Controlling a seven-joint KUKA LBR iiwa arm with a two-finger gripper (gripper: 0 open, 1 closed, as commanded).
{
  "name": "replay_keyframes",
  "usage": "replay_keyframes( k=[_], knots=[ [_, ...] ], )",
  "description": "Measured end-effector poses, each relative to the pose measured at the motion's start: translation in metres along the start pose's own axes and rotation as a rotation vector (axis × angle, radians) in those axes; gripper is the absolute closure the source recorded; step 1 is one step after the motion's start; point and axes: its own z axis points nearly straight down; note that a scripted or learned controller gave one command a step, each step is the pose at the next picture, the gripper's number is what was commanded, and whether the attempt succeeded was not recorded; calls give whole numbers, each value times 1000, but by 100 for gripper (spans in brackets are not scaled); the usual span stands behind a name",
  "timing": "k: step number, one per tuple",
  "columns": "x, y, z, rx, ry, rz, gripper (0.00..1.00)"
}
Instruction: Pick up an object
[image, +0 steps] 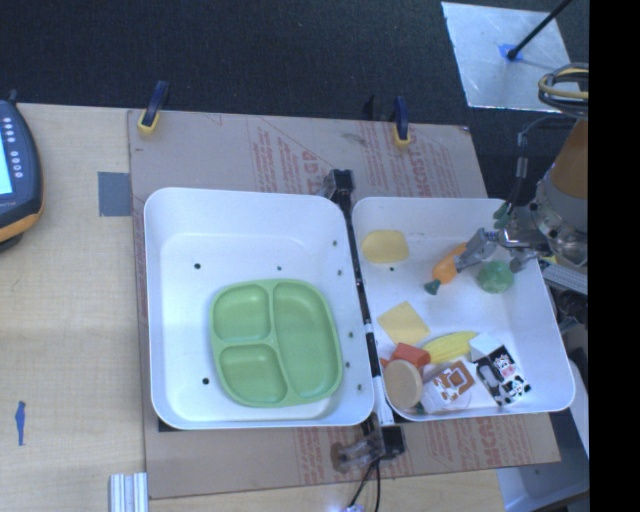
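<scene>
Left bin: a green tray, flat and wide, poor for two fingers; skip it.

Right bin: yellow disc near the back, yellow square mid-floor, both flat and likely hard to pinch. Front cluster is crowded: corn, round wooden piece, small printed blocks. Carrot lies tilted by the far wall, gripper just beside its thick end, green ball touching below. You cannot tell how the fingers are set. The carrot looks light, rigid, smooth plastic; take it across the thick middle, not the taper.
</scene>
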Motion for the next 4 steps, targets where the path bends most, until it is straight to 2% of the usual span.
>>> replay_keyframes(
  k=[1, 2, 3, 4],
  knots=[
    [-29, 52, 93, -21, -7, -5, 0],
    [-7, 29, 101, 2, -1, -2, 0],
    [2, 34, 101, -1, -2, -2, 0],
    [1, 34, 91, 0, -2, -4, 100]
  ],
)
